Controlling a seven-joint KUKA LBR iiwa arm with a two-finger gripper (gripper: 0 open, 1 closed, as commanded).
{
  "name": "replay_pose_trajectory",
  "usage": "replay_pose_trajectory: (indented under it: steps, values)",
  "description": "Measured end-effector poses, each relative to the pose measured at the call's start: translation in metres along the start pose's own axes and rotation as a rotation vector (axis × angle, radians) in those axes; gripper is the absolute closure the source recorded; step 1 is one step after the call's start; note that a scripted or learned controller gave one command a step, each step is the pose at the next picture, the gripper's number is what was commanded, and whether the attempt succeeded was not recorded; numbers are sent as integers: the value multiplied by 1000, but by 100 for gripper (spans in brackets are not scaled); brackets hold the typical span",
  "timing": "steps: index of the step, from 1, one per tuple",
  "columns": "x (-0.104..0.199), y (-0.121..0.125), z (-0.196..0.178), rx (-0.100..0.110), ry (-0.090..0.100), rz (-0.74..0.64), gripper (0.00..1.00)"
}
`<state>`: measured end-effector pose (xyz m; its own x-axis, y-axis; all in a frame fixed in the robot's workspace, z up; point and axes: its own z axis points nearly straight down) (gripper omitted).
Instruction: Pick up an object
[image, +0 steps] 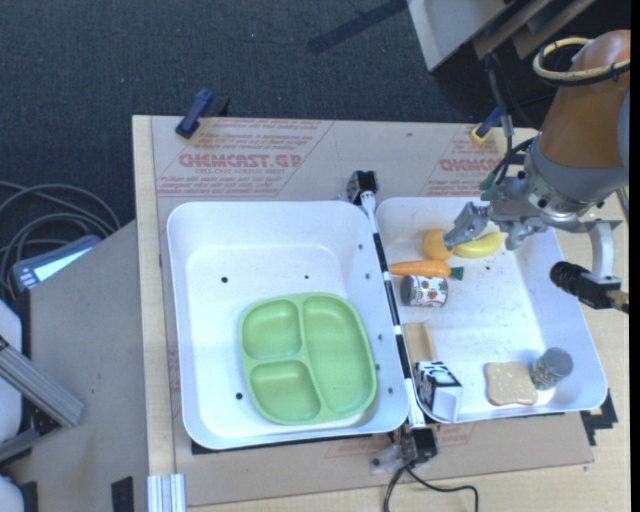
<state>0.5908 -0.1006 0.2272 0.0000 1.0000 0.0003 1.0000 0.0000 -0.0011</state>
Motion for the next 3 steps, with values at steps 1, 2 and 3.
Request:
replay_pose_trajectory:
  steps: [1,2,3]
  values:
    - [8,14,143,-1,0,0,0]
    - [-10,69,142,-3,-1,-1,0]
    - [-10,70,131,-7,-2,-1,100]
